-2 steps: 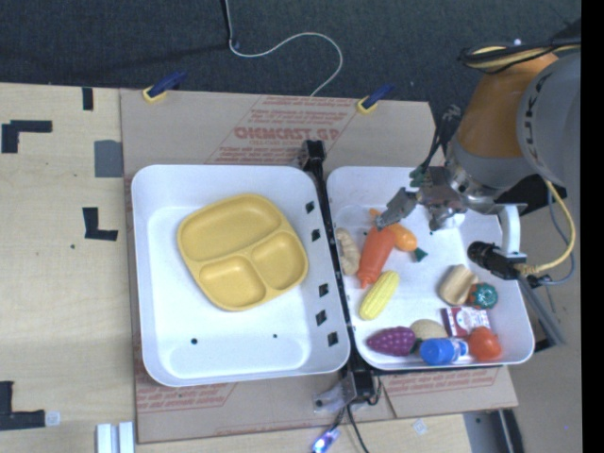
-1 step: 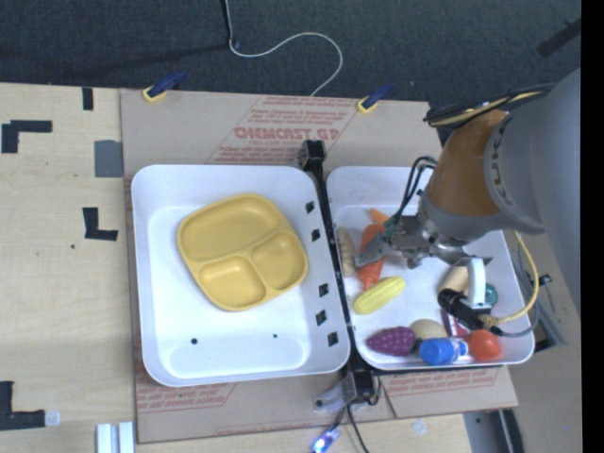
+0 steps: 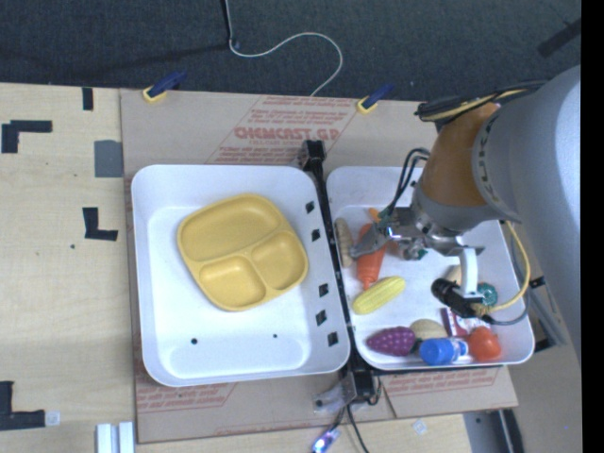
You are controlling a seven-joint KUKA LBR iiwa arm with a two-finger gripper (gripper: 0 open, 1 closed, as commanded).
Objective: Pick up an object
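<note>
Place: robot lab test cell.
Evidence: two white bins [image 3: 151,281] clamped on cardboard [image 3: 283,130], taped counter [image 3: 57,253], loose cable [image 3: 283,45], toy food [image 3: 377,294].

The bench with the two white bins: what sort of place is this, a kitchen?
More likely a robot test lab. A grey arm with an orange band reaches over shallow white plastic bins holding toy food like a yellow plastic corn cob, on taped cardboard.

I see the divided plate [image 3: 243,250] in the left bin [image 3: 156,281]; toy corn [image 3: 377,294], what may be grapes [image 3: 391,341], sit in the right bin [image 3: 514,343].
</note>
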